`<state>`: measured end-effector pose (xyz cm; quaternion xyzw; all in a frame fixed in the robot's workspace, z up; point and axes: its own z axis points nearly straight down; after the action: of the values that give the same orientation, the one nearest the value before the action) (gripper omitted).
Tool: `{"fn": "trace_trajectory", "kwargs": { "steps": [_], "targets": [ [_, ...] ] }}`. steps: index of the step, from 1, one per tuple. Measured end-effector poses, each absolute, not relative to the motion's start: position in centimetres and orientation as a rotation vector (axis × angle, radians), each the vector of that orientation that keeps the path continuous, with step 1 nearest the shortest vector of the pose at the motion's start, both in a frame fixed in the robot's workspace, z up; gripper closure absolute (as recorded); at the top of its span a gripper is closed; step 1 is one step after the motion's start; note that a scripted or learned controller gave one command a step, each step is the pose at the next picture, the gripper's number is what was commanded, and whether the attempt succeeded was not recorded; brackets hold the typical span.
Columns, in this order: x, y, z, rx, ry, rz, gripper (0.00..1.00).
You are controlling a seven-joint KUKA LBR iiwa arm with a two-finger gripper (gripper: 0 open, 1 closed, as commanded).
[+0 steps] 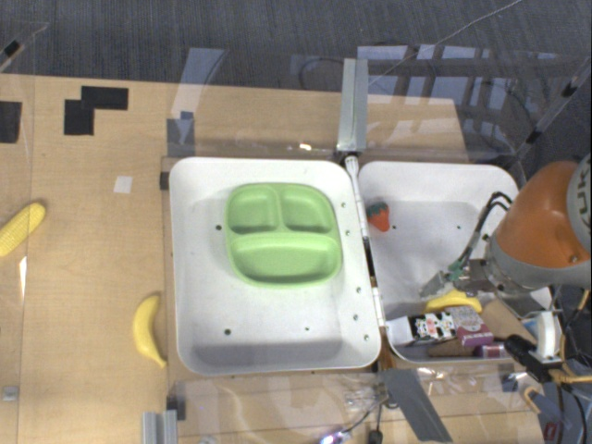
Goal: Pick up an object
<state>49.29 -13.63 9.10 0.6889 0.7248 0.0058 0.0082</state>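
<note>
My gripper (450,283) hangs low in the right bin (416,188), near its front, below the arm's orange band (541,229). Directly under it lies a small yellow banana (454,302); whether the gripper touches it I cannot tell. Just in front of the banana sit a patterned black-and-white box (432,326) and a purple item (477,339) against the bin's front wall. A small red strawberry-like toy (377,215) rests alone at the right bin's left side.
A green divided plate (281,233) lies in the left bin (199,340). On the bench to the left of the bins lie a yellow banana (148,329) and a yellow corn cob (20,228).
</note>
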Motion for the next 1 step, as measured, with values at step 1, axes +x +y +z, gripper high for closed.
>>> {"fn": "trace_trajectory", "kwargs": {
  "steps": [1],
  "targets": [
    [52.46,-15.69,12.96,2.043,2.382,0.004,0.0]
  ]
}}
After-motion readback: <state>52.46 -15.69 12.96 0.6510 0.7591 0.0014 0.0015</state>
